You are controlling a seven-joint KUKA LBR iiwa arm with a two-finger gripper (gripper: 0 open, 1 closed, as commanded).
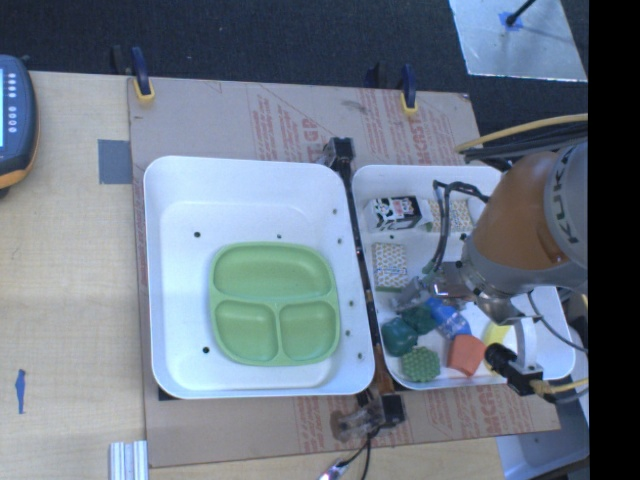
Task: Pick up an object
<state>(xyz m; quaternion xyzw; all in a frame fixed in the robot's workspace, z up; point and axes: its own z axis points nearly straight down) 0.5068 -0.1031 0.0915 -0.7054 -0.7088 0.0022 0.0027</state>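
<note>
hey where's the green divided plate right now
In the camera view the green divided plate lies flat in the left white bin, near its middle, across the divider from the right bin holding small objects under the arm.

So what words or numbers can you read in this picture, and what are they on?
"KU": grey letters on the robot arm, cut off at the picture's edge.
Red printing repeated across the brown cardboard sheet: too faint and blurred to read.
Black and white carton in the right bin: markings too small to read.
Device at the bench's left edge: display blurred.
</note>
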